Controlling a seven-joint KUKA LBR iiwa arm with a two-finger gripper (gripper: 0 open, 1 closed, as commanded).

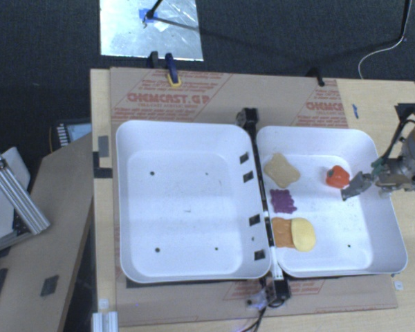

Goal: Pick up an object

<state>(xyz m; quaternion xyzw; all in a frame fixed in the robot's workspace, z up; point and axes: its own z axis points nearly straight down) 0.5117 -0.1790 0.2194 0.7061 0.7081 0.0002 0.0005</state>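
Note:
The right bin holds several small objects. A tan bread-like piece lies near its left wall. Just below that piece is a purple grape cluster. An orange piece and a yellow round piece lie touching each other lower down. A red-orange object sits toward the right. My gripper hangs at the bin's right side, just right of and slightly below the red-orange object. Nothing shows between its tips.
The left bin sits beside the right one, joined by a black hinge strip. Both rest on a cardboard sheet. A silver foil square lies at the back. A metal frame stands at the left.

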